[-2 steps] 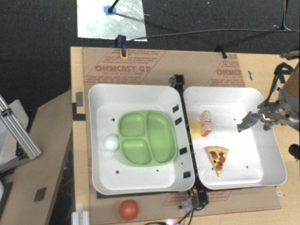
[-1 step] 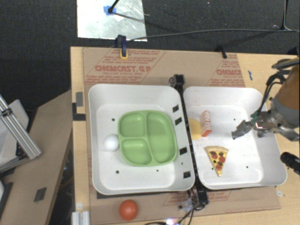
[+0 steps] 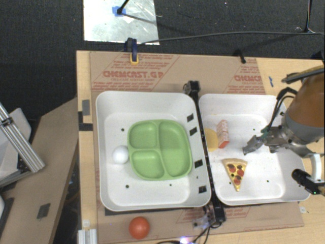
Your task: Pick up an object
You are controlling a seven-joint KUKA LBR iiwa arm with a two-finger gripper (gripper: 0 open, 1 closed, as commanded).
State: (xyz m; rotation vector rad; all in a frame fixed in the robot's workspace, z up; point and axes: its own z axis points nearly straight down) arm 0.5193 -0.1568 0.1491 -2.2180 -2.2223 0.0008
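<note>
We cannot tell our gripper's (image 3: 252, 147) jaw state; we should centre it squarely above the pizza slice (image 3: 235, 171) before descending.

Smooth green plastic tray (image 3: 160, 149) in glossy white bin (image 3: 147, 101); brown cardboard (image 3: 152, 70) beneath.
</note>
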